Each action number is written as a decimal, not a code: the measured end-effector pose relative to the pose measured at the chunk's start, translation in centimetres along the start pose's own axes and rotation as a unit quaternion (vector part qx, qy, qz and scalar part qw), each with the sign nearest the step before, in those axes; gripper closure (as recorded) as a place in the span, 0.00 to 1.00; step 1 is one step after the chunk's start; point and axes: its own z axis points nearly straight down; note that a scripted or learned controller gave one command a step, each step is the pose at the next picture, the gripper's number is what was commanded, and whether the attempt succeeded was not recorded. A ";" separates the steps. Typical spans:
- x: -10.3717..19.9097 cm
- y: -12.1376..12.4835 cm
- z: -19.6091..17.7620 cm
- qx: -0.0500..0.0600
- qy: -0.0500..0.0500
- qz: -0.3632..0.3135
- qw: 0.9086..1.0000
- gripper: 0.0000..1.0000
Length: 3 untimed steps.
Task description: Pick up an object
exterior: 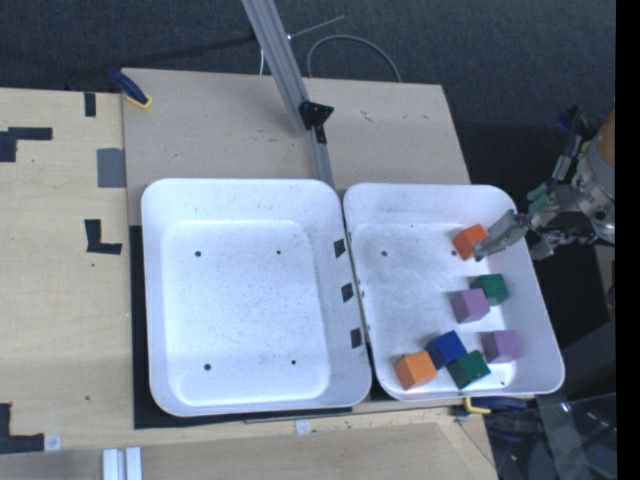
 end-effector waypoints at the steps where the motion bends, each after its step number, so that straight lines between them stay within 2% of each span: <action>1: -6.5 0.1 -5.1 0.001 -0.001 0.001 1.000 0.00; 2: -7.6 2.2 -15.4 -0.001 -0.001 -0.003 1.000 0.00; 3: -0.5 11.3 -9.6 0.005 0.002 -0.006 1.000 0.00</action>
